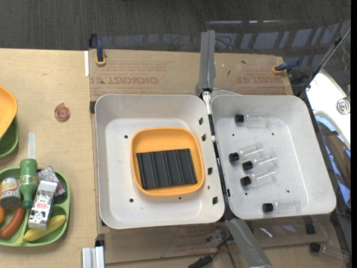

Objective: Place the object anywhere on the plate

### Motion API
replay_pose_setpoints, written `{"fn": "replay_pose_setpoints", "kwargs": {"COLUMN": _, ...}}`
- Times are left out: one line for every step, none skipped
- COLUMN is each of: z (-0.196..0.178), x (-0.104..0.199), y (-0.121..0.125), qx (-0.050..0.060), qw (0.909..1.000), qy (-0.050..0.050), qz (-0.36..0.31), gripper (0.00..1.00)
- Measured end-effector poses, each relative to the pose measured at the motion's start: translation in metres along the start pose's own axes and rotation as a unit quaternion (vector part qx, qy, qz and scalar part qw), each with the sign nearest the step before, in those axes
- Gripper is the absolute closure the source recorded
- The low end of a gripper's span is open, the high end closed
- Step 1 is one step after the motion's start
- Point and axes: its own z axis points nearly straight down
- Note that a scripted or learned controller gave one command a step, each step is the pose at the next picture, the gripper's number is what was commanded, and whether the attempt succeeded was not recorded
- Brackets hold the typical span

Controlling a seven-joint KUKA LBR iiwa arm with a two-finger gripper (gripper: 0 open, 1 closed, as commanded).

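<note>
You can't tell the end effector's state. Arm enters from the right; the vials (257, 162) lie in the right bin (312, 149), the nearer bin, long axes roughly left-right, caps leftward. Plate (167, 135) sits in the left bin (111, 166), across the divide.

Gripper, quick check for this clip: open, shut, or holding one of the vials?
Gripper: cannot be told from the camera view. The vials lie in the right bin; the plate carries a dark ridged block.
</note>
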Motion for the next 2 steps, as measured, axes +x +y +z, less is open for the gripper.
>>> {"fn": "replay_pose_setpoints", "kwargs": {"z": 0.001, "x": -0.073, "y": -0.016, "qx": 0.0, "qw": 0.992, "qy": -0.001, "qz": -0.126, "gripper": 1.0}}
{"fn": "replay_pose_setpoints", "kwargs": {"z": 0.001, "x": -0.11, "y": -0.024, "qx": 0.0, "qw": 0.958, "qy": -0.001, "qz": -0.287, "gripper": 1.0}}
